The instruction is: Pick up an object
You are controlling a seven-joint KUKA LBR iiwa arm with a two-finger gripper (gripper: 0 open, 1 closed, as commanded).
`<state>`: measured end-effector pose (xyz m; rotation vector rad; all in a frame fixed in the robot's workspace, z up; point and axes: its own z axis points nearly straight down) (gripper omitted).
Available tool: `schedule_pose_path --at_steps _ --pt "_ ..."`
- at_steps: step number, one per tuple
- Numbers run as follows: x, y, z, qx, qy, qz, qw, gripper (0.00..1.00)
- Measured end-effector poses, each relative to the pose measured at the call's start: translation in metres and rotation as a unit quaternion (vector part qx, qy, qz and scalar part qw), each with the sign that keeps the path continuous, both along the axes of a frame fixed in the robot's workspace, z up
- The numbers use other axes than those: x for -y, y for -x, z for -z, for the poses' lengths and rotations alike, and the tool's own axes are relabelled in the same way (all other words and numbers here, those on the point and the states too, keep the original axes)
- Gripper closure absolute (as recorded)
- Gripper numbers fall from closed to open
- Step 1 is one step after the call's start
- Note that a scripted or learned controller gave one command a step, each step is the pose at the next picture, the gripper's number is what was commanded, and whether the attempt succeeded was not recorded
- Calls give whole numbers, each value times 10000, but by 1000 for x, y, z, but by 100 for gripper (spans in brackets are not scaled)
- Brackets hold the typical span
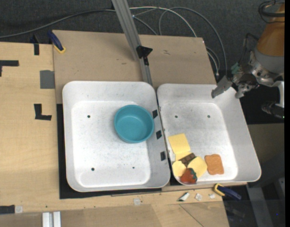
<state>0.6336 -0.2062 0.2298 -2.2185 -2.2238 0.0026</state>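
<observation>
- Over on the left, the left bin (79, 126) holds a blue bowl (133, 123), sitting upright a little right of the bin's middle, apart from the walls.
- Moving right, the right bin (230, 126) has its things bunched in the near part: a yellow block (179, 144), a second yellow piece (198, 166) nearer still, something dark (188, 159) between them, a red item (188, 176) touching the yellow piece, and an orange piece (214, 164) just beside it on the right.
- Far right, the gripper (228, 85) hangs over the far right corner of the right bin, nothing between its fingers; from where I stand the jaws look parted and empty.
- As I judge it, the pile lies toward the near side and slightly left of the gripper, well apart from it, so the arm must travel nearward along the bin before dropping.
- By my reckoning the orange piece is the closest candidate and stands free enough to grasp; the bowl is much farther, across the divide.
</observation>
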Motion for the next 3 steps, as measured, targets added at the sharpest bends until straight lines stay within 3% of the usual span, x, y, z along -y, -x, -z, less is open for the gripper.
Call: schedule_pose_path --at_steps 1,3 --pt "0 0 0 -1 3 1 10000 0" --pt "0 12 110 -25 -5 7 10000 0"
